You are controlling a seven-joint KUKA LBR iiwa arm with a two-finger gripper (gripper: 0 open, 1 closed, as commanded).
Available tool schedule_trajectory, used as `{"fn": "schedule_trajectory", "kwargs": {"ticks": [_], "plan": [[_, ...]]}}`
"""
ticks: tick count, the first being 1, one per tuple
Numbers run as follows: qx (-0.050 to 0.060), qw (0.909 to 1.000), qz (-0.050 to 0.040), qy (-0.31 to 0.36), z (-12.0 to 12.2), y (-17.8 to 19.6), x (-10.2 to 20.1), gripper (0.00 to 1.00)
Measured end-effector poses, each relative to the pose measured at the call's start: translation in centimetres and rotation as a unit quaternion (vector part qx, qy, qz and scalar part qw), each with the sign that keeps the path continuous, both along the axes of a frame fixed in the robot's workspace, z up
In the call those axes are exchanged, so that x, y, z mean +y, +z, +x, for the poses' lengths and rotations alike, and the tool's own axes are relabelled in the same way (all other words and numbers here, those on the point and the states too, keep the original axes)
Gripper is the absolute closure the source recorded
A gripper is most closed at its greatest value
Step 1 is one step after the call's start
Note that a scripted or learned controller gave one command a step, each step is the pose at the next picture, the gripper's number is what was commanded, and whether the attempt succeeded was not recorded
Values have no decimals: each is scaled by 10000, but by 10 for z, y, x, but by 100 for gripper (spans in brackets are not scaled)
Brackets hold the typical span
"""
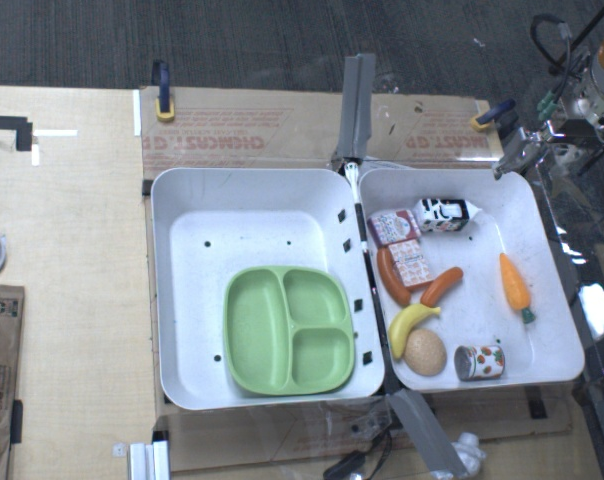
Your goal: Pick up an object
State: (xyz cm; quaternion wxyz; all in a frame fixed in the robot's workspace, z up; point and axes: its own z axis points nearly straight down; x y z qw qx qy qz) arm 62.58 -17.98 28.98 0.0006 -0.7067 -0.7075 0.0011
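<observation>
The right bin [542,236] holds several toy foods. A black-and-white carton [442,213] lies at the back, with a pink packet [393,227] and a red-and-white packet [410,263] beside it. A red sausage [388,278], a small orange-red piece [441,286], a banana [412,326], a tan round lump [425,352] and a can [479,362] fill the front. An orange carrot [515,284] lies alone on the right. My gripper [520,154] hangs above the bin's far right corner, apart from every object and with nothing visibly in it.
The left bin [182,268] carries a green divided plate [289,329]. A grey upright post [356,108] stands behind the seam between the bins. Clamps [163,103] hold the cardboard at the back. Cables and arm parts [582,78] crowd the upper right.
</observation>
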Motion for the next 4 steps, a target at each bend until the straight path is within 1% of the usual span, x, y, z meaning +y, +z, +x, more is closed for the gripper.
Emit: {"fn": "schedule_trajectory", "kwargs": {"ticks": [1,2,3,4], "plan": [[-2,9923,6,1241,-45,-103,-29,0],[-16,9890,43,1481,-66,-198,-36,0],[-22,9893,20,1462,-66,-189,-38,100],[-8,9966,0,825,-48,-83,15,100]]}}
